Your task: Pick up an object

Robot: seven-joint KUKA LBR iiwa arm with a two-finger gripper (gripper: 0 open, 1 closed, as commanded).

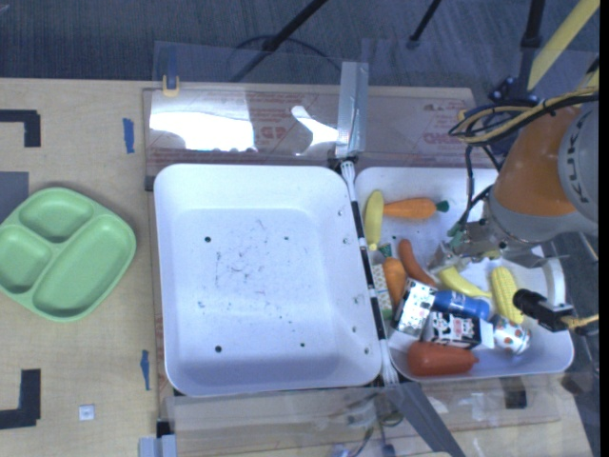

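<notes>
To pick well, the gripper point(468, 246), whose opening I cannot tell, should descend straight onto the yellow banana point(463, 284) just below it, beside the corn point(503, 293).

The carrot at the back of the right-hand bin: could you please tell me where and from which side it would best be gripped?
Probably across the middle of the carrot, coming down from above. It lies flat, pointing left to right with its green top at the right end, so the pincer would likely close best across its narrow width. Its long sides look free; only the tip nears the banana on its left.
</notes>
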